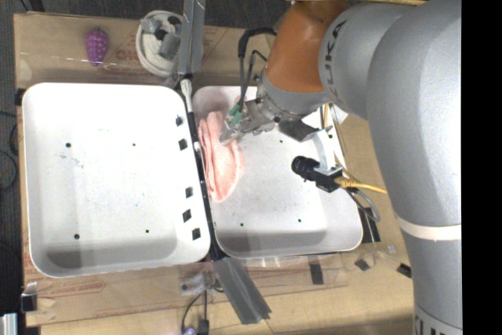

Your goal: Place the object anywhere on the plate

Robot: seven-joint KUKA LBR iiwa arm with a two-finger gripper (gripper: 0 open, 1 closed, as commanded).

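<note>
Dark carpet surrounds a cardboard-topped bench bearing two shallow white plastic bins, the left bin and the right bin side by side. A pale pink, soft-looking elongated object lies in the right bin against its left wall, its long axis running along that wall, top to bottom of the view. The grey arm's two-finger gripper hangs at the pink object's upper end, just to its right, possibly touching it; whether it is spread or closed I cannot tell, since the wrist hides it. No plate can be identified, so the target remains uncertain. A purple grape-like cluster sits on the bench beyond the bins.
</note>
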